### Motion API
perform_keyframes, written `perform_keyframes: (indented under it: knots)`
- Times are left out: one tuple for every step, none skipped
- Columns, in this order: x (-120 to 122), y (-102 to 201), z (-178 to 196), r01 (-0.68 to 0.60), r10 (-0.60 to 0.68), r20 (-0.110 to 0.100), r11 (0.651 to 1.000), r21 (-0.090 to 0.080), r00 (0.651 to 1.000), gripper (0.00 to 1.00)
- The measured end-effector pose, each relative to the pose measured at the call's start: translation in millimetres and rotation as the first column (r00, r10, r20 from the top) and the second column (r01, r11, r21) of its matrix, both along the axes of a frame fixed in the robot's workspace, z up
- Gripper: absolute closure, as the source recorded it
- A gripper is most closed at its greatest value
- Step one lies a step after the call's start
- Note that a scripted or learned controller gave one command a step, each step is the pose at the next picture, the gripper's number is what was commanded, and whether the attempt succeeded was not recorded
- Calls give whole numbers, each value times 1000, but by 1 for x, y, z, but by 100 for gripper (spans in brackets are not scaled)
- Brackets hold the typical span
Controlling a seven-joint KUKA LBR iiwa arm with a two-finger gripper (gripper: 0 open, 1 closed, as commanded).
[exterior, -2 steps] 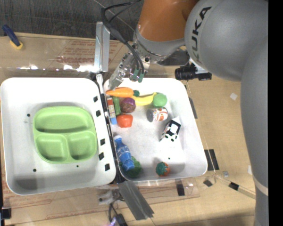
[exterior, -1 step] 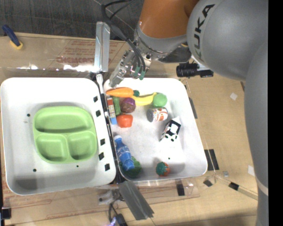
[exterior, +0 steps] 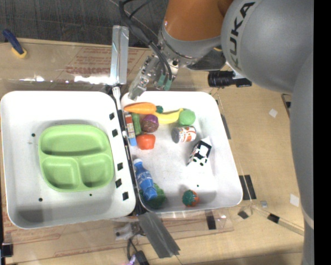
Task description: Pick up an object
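My gripper (exterior: 139, 87) hangs over the back left corner of the right bin (exterior: 223, 164), just above an orange carrot (exterior: 139, 107); I see nothing held in it. Below the carrot lie a yellow banana (exterior: 168, 115), a green round fruit (exterior: 187, 116), a purple fruit (exterior: 150, 123) and a red tomato (exterior: 146, 141). A small can (exterior: 183, 134) and a black-and-white box (exterior: 199, 152) sit mid-bin. A blue bottle (exterior: 145, 182) and a green-orange ball (exterior: 190, 197) lie near the front wall.
The left bin (exterior: 14, 148) holds a green divided plate (exterior: 76, 156). A red-labelled bottle (exterior: 131, 125) lies against the wall between the bins. A metal bracket (exterior: 120, 51) stands behind the bins, left of the gripper.
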State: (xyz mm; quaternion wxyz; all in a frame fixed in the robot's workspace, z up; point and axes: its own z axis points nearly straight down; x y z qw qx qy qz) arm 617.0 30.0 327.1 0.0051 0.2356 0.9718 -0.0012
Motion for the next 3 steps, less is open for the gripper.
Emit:
perform_keyframes:
  knots:
    - [19,21,-29,-75,76,-10,997,4,997,100]
    - [20,21,-17,-80,80,-6,997,3,997,100]
    - [21,21,-6,-85,85,-3,996,2,996,100]
